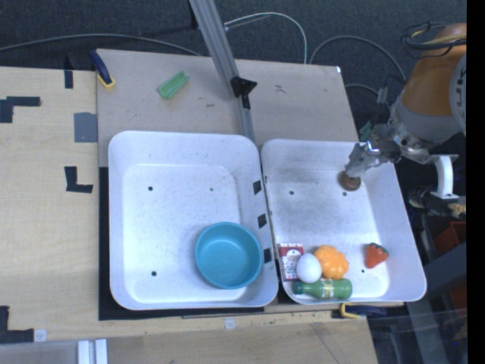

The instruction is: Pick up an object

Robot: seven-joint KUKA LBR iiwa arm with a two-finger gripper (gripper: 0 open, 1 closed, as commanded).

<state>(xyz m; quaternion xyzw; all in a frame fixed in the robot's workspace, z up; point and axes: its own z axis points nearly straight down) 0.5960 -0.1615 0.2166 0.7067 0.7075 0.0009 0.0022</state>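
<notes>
Hovering gripper [351,177], jaw state unclear | right bin [394,203]: five items | left bin [121,203]: one blue bowl [227,255]

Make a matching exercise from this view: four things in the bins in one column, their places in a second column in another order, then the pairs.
Things:
1. blue bowl
2. green bottle
3. strawberry
4. gripper

Places:
A. near the right bin's right wall
B. left bin, front right
C. over the right bin's back part
D. along the right bin's front edge

Pairs: 1-B, 2-D, 3-A, 4-C
</notes>
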